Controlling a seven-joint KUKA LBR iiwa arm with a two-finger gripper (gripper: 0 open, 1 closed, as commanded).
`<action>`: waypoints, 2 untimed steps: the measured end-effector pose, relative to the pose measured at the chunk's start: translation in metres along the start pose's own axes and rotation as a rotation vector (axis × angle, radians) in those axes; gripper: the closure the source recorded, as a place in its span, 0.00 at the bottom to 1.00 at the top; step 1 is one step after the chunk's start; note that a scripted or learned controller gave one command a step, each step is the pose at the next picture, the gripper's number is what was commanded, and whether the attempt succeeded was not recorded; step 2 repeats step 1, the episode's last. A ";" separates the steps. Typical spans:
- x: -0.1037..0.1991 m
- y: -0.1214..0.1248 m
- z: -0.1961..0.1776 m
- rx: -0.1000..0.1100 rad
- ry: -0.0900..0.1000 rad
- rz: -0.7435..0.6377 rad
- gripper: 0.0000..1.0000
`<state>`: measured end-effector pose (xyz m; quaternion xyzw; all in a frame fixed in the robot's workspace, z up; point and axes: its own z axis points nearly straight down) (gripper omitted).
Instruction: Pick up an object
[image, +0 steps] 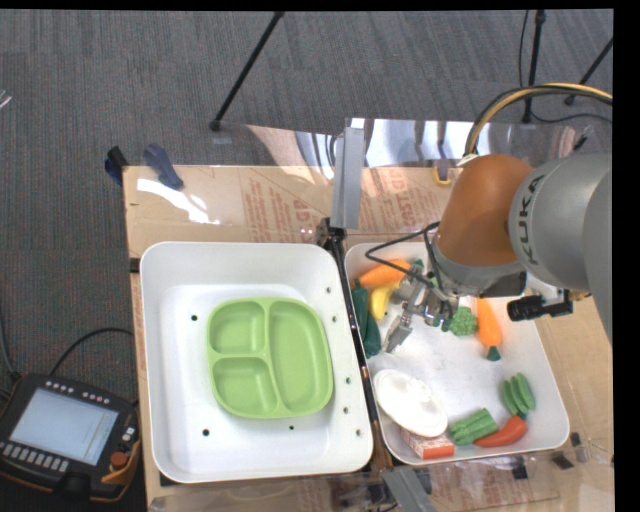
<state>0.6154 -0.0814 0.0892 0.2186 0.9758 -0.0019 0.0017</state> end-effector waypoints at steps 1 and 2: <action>-0.035 -0.056 -0.008 -0.003 0.002 -0.007 0.00; -0.035 -0.056 -0.008 -0.003 0.002 -0.007 0.00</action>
